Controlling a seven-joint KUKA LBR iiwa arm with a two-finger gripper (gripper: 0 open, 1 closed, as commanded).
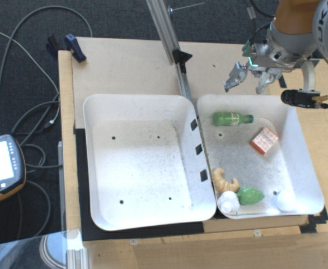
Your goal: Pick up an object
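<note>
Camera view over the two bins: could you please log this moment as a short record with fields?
gripper: fingers spread open, nothing between them, above the right bin's far rim
right bin: holds all the objects
green bottle: lying on its side, far end
orange box: near the middle
tan piece, white piece and green lump clustered at the near left corner
left bin: white, dusty floor

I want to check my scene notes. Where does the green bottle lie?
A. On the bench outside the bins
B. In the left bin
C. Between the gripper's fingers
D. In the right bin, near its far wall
D: the green bottle lies on its side in the right bin, below the open gripper.
</note>
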